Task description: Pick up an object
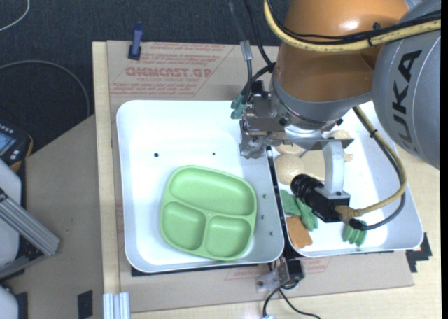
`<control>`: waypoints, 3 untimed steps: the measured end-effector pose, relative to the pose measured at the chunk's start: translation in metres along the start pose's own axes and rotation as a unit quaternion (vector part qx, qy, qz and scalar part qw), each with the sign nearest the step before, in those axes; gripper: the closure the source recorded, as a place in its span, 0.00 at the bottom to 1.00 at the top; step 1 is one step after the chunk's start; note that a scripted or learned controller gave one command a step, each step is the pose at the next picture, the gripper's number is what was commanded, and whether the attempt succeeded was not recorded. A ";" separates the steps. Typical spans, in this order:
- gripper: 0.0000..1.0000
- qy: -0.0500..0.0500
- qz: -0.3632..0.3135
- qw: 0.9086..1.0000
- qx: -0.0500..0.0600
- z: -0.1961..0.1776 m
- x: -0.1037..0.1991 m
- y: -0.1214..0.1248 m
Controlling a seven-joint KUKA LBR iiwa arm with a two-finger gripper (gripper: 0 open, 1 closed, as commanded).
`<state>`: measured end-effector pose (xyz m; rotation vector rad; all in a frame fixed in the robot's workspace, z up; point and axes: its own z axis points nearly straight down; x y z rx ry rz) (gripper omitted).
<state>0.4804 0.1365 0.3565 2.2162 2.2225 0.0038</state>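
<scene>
A light green divided plate (208, 211) lies in the left bin (140, 143), toward its front. The grey arm with its orange dome (336, 3) hangs over the right bin (395, 199) and hides much of it. My gripper (253, 144) sits low at the wall between the two bins, near the back of the plate but apart from it. In the right bin a green item (294, 207), a brown-orange piece (300, 234), another green item (354, 234) and a beige thing (289, 149) peek out from under the arm.
A black cylinder-shaped unit (318, 199) on a grey bracket hangs from the wrist over the right bin, with a yellow cable (381, 199) looping around it. A cardboard sheet (175, 69) lies behind the bins. Grey equipment (17, 227) stands at the left edge.
</scene>
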 end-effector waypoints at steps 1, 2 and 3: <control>1.00 0.000 0.000 1.000 -0.001 -0.010 0.000 0.001; 1.00 0.000 -0.001 1.000 -0.002 -0.020 0.001 0.001; 1.00 0.000 -0.001 1.000 -0.003 -0.030 0.001 0.001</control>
